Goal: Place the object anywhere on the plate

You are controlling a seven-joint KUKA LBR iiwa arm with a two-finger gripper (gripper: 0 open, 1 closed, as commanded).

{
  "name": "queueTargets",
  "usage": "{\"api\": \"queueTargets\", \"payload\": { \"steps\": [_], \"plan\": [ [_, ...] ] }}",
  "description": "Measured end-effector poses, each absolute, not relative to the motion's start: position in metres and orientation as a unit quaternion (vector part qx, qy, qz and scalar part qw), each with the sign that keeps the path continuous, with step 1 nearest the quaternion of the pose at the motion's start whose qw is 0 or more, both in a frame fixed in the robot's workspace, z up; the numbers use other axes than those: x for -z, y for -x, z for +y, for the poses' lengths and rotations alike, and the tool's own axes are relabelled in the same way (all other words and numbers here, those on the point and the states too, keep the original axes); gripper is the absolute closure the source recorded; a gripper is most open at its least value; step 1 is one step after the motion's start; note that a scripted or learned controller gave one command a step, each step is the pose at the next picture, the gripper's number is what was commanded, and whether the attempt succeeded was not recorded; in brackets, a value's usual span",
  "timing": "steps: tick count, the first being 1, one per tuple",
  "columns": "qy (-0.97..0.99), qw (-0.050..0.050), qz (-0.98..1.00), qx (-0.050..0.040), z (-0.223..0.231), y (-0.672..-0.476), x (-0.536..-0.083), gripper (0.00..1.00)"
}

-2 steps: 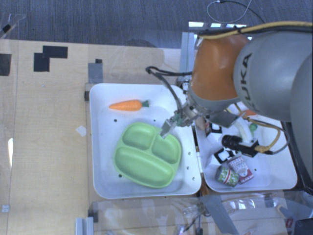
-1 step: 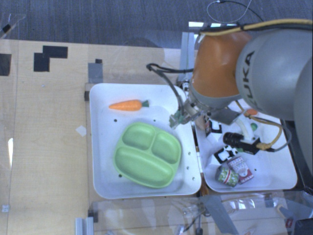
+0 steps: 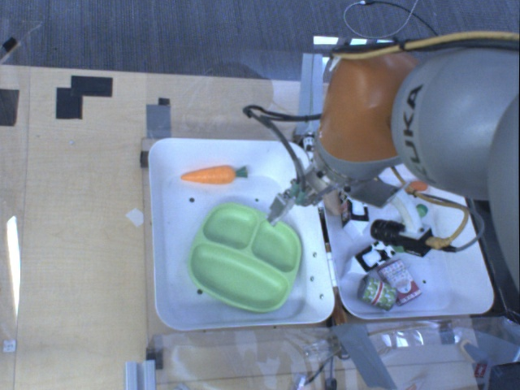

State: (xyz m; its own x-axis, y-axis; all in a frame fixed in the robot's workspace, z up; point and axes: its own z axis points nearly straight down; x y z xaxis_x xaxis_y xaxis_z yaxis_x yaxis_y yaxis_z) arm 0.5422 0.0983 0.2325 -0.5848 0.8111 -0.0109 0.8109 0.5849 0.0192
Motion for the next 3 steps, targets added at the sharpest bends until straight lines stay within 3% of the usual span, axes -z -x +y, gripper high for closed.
{"api": "queueTargets", "payload": {
  "steps": [1, 2, 3],
  "plan": [
    [-0.455, 0.011, 0.891, -0.0072, 0.0978, -0.5449, -0.2409, 1.00],
    [-0.455, 0.011, 0.891, -0.0071, 0.0979, -0.5449, -0.2409, 0.00],
    [-0.453, 0.014, 0.891, -0.0084, 0.0976, -0.5476, -0.2496, 1.00]
  ]
}}
